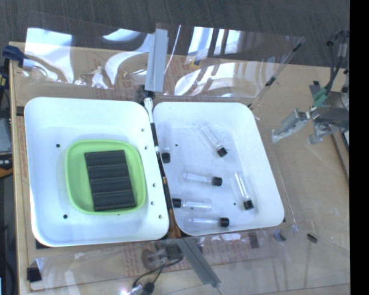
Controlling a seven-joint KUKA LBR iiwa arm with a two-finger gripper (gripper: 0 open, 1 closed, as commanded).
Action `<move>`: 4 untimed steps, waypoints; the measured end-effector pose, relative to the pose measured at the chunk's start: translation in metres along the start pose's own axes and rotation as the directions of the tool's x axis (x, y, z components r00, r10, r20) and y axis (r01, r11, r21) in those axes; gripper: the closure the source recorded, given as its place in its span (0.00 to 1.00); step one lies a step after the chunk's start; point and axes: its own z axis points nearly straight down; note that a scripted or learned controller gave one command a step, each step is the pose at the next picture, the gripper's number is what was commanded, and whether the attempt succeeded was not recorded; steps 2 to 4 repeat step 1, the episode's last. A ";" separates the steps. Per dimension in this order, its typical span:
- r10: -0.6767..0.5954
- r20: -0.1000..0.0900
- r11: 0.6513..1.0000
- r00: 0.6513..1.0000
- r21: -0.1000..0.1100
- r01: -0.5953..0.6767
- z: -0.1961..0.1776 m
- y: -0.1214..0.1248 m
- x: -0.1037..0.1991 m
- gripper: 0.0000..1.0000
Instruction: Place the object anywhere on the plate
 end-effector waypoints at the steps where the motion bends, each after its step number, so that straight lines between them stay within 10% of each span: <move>1: 0.075 0.000 0.997 0.997 0.000 -0.075 -0.021 0.000 0.000 0.00; 4: 0.075 0.000 0.997 0.997 0.000 -0.075 -0.021 0.000 0.000 0.00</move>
